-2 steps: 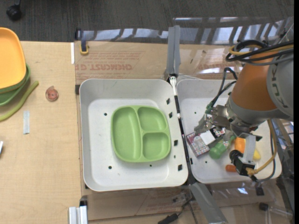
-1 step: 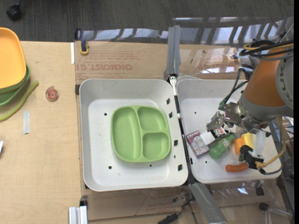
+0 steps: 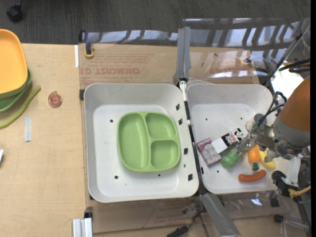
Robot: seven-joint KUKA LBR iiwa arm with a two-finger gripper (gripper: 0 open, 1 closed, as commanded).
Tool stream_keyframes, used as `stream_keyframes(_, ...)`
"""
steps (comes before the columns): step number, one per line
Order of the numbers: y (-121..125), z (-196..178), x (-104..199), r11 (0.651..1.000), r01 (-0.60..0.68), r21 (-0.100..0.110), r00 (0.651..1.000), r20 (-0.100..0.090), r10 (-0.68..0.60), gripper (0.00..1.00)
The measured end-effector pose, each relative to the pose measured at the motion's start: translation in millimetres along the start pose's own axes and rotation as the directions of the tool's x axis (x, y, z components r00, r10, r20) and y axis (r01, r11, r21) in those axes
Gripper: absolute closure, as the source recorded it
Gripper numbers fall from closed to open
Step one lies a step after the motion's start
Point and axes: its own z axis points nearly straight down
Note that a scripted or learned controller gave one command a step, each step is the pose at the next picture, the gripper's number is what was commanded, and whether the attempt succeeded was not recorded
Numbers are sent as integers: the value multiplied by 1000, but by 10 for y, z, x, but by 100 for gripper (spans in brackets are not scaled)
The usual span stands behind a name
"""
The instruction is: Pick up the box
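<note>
A small pink and purple box (image 3: 208,151) lies flat in the right bin (image 3: 217,98), near its left wall. Just right of it lies a small black and white carton (image 3: 233,137). My gripper (image 3: 248,143) hangs low over the bin's right half, right beside the black and white carton and just above a green toy (image 3: 229,158). Nothing can be seen held in it. The pink box lies well to the gripper's left, apart from it.
An orange and yellow toy (image 3: 254,155), a yellow piece (image 3: 269,164) and a red pepper-like toy (image 3: 251,177) lie by the right bin's front right corner. The left bin (image 3: 98,132) holds a green divided plate (image 3: 149,141). The arm's orange band (image 3: 300,107) overhangs the right rim.
</note>
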Motion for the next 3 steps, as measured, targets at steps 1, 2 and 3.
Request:
stream_keyframes(1, 443, 309, 629, 985, 172, -32, 985, 7, -172, 0)
stream_keyframes(2, 743, -21, 373, 999, -39, -3, 999, 1, 39, 0)
stream_keyframes(3, 940, 323, 12, 904, 427, -32, 904, 2, -427, 0)
